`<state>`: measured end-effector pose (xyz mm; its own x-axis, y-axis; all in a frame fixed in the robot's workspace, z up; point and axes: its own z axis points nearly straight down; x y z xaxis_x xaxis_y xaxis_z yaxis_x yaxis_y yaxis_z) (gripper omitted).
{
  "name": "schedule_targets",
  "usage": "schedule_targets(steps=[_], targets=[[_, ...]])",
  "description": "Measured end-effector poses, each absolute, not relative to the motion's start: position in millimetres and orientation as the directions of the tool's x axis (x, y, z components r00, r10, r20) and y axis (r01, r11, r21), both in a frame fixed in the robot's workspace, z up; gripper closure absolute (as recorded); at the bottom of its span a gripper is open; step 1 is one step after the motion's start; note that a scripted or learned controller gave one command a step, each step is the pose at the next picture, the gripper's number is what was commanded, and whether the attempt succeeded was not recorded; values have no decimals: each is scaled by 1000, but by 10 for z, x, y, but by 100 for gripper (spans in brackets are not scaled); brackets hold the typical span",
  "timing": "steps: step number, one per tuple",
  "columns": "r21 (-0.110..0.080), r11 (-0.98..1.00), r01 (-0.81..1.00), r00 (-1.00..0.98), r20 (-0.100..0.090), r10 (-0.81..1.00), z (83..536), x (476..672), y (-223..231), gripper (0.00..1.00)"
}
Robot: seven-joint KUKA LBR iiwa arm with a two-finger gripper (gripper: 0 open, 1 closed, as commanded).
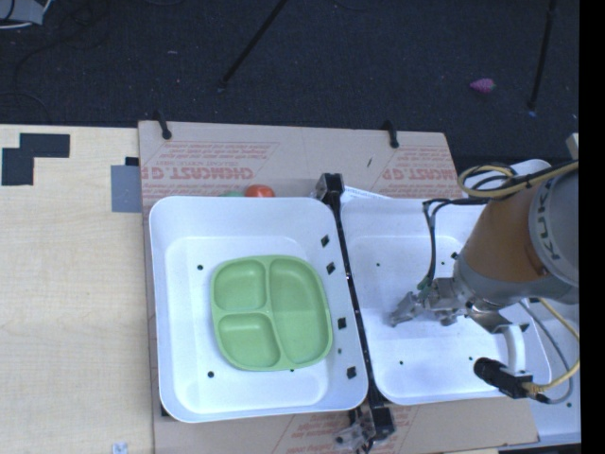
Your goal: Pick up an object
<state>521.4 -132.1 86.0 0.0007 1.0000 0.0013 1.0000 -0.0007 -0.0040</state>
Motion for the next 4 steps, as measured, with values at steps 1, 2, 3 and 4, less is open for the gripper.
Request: schedule_targets(steps=[1,2,3,4], targets=[[-1,-6,1000,6,1,1000,985,5223,-1333,100],[2,1,1000,-1,0,1000,1458,5318,-1348,100],[0,0,1000,0,0,1000,1876,5294,-1373,100],[0,1,1000,-1,0,1000,2110,5297,-1383,100]])
